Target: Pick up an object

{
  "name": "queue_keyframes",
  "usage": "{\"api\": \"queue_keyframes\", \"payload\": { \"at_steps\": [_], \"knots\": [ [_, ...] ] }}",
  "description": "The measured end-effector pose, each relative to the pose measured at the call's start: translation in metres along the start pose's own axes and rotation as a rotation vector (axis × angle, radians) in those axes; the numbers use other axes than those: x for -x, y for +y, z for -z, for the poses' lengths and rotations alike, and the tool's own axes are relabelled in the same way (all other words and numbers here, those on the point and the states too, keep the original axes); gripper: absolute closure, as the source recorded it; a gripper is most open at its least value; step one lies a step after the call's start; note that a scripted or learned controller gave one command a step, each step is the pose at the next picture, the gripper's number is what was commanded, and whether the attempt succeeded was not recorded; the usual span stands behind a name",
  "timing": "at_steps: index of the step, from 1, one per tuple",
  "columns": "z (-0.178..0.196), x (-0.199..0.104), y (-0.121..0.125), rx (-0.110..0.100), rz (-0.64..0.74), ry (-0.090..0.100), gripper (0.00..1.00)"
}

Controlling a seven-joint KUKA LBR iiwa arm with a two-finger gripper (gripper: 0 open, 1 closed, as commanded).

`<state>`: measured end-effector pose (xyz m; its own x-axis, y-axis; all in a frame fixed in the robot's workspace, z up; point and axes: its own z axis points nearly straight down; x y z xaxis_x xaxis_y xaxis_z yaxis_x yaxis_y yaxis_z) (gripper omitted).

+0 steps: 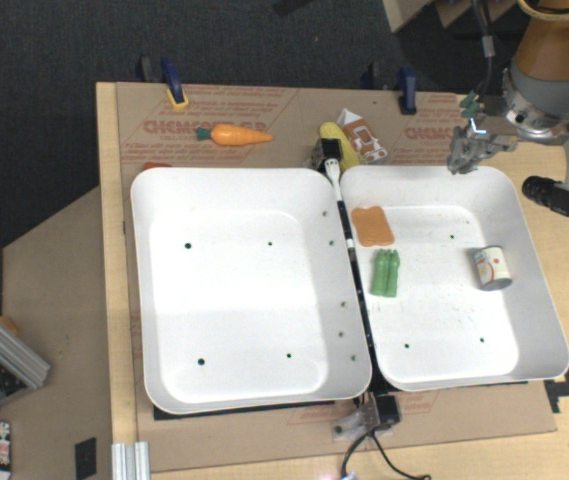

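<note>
The right bin (pixel 524 353) holds all three candidates, largest to smallest: an orange slab (pixel 372 225) at its far-left, a green piece (pixel 384 273) just nearer, and a small can (pixel 491 267) lying on its side twd the right. The gripper (pixel 467 158) hangs over the bin's far rim w/ nothing between its fingers; can't tell how wide they're set. Risks, as I judge: the can prob rolls away if nudged, the slab is flat so fingers may skate over it, and a descent from here could clip the rim.
</note>
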<state>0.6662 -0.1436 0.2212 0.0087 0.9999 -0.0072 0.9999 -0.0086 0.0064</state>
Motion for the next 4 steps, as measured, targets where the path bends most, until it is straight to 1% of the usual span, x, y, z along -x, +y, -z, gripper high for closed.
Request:
{"api": "queue_keyframes", "payload": {
  "at_steps": [1,2,3,4],
  "knots": [
    [0.027,0.088,0.001,0.000,0.002,-0.001,1.00],
    [0.202,0.043,0.004,0.016,0.013,0.001,1.00],
    [0.325,-0.010,-0.009,0.013,0.016,0.004,1.00],
    [0.250,0.075,-0.074,-0.014,-0.002,0.006,1.00]
  ]
}}
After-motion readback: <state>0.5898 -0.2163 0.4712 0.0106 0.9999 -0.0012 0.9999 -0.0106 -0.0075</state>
